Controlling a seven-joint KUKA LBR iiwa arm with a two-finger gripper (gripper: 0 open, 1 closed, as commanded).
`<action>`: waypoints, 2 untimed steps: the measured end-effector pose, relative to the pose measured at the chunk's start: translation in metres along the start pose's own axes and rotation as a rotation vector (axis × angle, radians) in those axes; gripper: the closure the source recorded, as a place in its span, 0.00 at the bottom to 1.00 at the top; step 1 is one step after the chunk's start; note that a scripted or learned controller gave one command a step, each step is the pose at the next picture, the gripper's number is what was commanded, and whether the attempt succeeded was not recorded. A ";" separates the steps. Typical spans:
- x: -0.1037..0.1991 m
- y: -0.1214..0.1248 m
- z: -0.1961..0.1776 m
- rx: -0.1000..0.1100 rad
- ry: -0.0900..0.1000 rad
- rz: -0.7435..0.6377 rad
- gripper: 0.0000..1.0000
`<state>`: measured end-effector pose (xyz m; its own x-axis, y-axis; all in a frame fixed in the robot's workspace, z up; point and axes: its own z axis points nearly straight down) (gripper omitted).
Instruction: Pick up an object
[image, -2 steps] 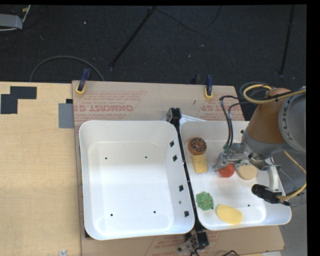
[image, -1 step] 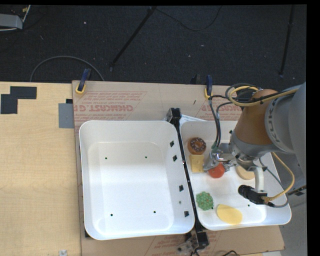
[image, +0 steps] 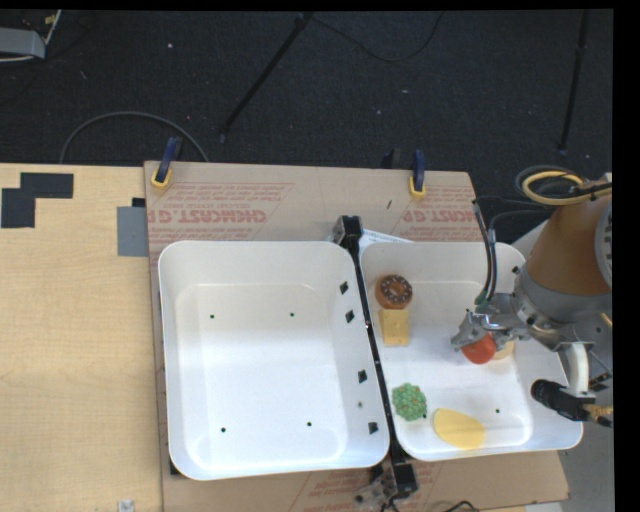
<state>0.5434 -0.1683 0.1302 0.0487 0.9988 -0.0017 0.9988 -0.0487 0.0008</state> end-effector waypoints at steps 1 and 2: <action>0.069 -0.003 -0.072 -0.004 0.003 -0.054 1.00; 0.136 -0.017 -0.156 -0.002 0.003 -0.053 1.00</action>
<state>0.5330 -0.0316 0.2859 -0.0038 1.0000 0.0011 1.0000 0.0038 0.0025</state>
